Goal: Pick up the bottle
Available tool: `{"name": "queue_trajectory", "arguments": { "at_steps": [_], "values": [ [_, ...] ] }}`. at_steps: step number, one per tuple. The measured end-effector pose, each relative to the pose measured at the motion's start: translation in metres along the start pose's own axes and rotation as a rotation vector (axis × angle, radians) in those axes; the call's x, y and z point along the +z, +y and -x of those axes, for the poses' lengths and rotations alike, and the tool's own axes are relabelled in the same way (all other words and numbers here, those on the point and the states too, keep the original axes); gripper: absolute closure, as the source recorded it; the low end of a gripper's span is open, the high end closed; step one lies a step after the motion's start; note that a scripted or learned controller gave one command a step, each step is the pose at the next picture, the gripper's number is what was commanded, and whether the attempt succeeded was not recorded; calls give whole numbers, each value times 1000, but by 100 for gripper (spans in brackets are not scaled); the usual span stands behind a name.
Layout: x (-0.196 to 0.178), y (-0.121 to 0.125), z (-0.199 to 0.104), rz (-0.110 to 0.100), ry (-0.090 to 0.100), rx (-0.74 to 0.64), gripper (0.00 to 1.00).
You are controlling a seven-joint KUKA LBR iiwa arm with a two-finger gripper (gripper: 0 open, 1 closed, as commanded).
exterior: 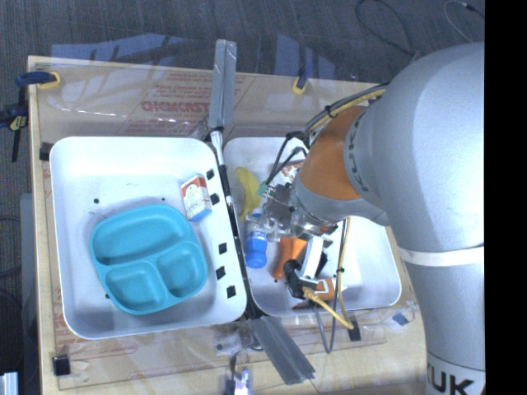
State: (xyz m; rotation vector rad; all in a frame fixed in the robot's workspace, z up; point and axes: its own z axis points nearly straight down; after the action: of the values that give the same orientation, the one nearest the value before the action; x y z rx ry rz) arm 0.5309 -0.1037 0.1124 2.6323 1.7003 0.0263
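Note:
The bottle (256,247), small and clear with a blue end, lies in the right bin (375,282) near its left wall. My gripper (273,202) hangs low over that bin, just above and to the right of the bottle. The grey wrist and orange band hide the gripper's tip. I cannot see anything held in it.
A yellow object (247,185) lies behind the bottle, and an orange object (290,249) sits just to its right, partly under the wrist. The left bin (74,171) holds a blue divided plate (148,257) and a small red-and-white carton (195,197). The arm covers much of the right bin.

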Motion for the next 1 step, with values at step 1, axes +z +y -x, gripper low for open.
{"name": "queue_trajectory", "arguments": {
  "at_steps": [1],
  "values": [
    [15, -6, 0, -2, -16, -299, 100]
  ]
}}
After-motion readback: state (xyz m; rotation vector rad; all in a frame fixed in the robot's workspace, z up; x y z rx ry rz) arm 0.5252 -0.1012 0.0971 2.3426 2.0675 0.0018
